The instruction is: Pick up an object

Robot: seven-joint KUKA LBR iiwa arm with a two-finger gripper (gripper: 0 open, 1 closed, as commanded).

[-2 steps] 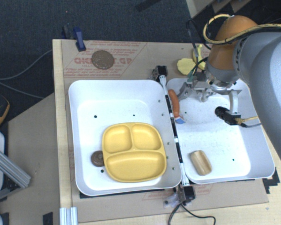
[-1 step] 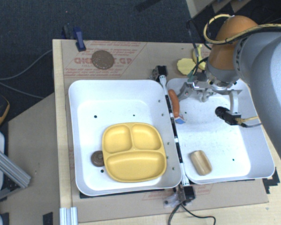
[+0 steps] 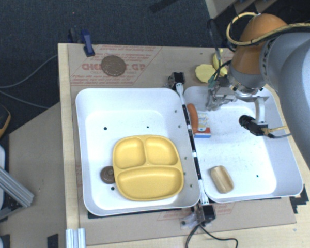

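The claw (image 3: 215, 101) is seen low over the far end of the right bin (image 3: 258, 161); whether it is wide or narrow cannot be told, and nothing is seen held in it. Just beside it, toward the bins' shared wall, lies an orange sausage (image 3: 193, 115), touching a small card (image 3: 202, 128). It is judged light, smooth and slightly soft, so it is best gripped across its middle, though the wall leaves little room. Well apart, at the near end, a tan roll (image 3: 221, 179) lies free and looks easier. A yellow tray (image 3: 146, 167) sits in the left bin (image 3: 93, 138).
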